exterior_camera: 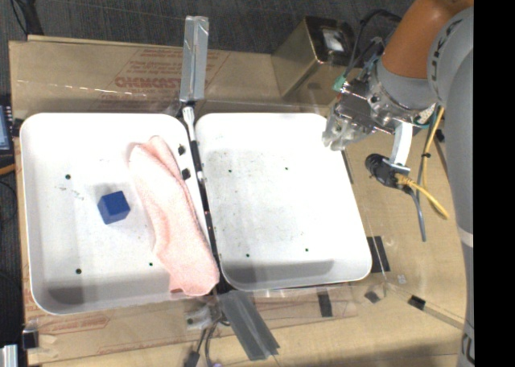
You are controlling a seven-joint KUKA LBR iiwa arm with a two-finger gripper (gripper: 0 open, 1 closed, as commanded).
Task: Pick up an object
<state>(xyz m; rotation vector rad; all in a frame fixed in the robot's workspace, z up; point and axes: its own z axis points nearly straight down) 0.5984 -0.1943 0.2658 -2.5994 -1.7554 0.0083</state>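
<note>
So the gripper (336, 137) is hanging over the top right corner of the right bin (282, 196), and honestly I can't tell whether it's open or closed from here. The blue cube (114, 206) sits in the left bin (48, 196), just beside a pink towel (173, 216) that's draped along the divider side.

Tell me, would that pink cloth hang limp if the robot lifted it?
Probably. The pink terry-like cloth lies rumpled with soft folds in the left white bin, so it would likely droop and drag rather than hold shape. It looks light. One edge drapes against the divider between the bins, so it might snag or trail when pulled.
</note>
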